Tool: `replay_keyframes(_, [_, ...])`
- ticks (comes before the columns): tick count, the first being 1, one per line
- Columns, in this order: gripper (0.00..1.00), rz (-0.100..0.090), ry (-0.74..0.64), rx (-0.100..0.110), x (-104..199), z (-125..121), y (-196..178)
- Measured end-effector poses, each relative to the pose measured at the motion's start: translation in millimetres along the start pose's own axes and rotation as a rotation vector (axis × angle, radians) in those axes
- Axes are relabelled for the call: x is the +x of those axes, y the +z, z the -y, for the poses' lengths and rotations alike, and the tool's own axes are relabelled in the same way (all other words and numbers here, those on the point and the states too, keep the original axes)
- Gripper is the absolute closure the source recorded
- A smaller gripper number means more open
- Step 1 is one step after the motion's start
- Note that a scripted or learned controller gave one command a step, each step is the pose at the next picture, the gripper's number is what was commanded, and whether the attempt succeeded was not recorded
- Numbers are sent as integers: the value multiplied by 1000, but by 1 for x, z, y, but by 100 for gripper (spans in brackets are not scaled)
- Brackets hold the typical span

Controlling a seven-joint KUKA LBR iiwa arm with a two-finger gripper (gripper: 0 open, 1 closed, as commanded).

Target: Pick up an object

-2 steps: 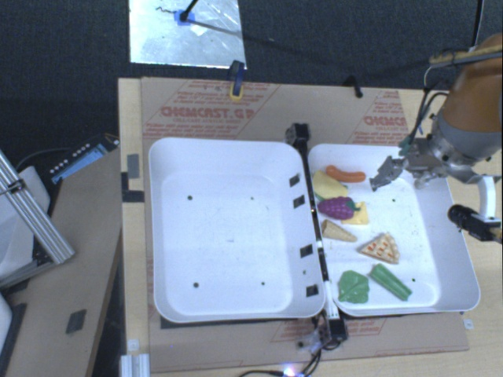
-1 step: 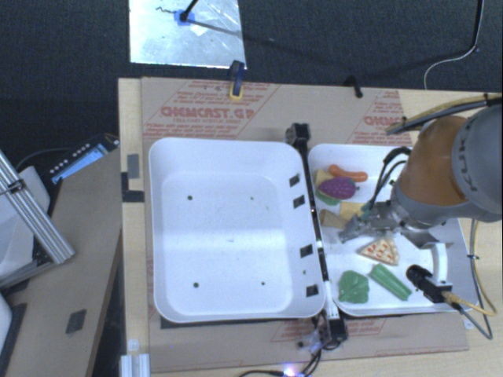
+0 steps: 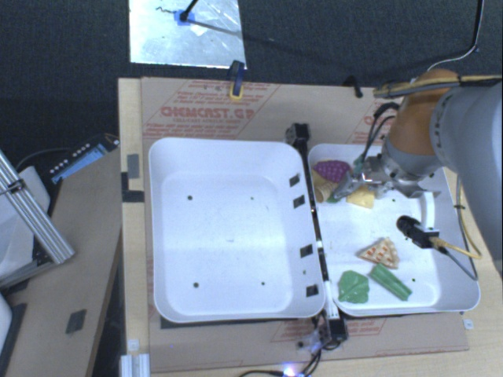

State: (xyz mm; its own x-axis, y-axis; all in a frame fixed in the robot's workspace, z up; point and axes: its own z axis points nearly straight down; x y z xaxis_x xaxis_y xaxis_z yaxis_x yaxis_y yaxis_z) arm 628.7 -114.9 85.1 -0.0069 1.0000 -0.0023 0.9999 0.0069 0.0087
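My gripper (image 3: 350, 182) hangs low over the back left part of the right bin (image 3: 456, 289), on the grey arm with its orange band (image 3: 415, 124). Just left of it lie a purple bunch of grapes (image 3: 332, 168) and a pale yellow piece (image 3: 321, 186). A yellow cheese wedge (image 3: 362, 199) lies right under the gripper's near side. Further forward in the same bin are a pizza slice (image 3: 380, 251), a green leaf (image 3: 354, 287) and a green pod (image 3: 391, 282). Whether anything is in the gripper's grasp is hidden by its own body.
The left bin (image 3: 169, 210) stands beside the right one, with a black divider (image 3: 313, 226) between them. A black part with a yellow cable (image 3: 415, 232) hangs over the right bin's middle. A foil sheet (image 3: 186, 20) lies behind the bench.
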Motion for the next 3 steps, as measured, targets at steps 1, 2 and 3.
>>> replay_keyframes(1, [0, 14, 6, 12, 14, -11, -3])
replay_keyframes(2, [0, 13, 13, 3, 17, 2, -2])
replay_keyframes(3, [0, -5, 5, 12, -7, -27, 0])
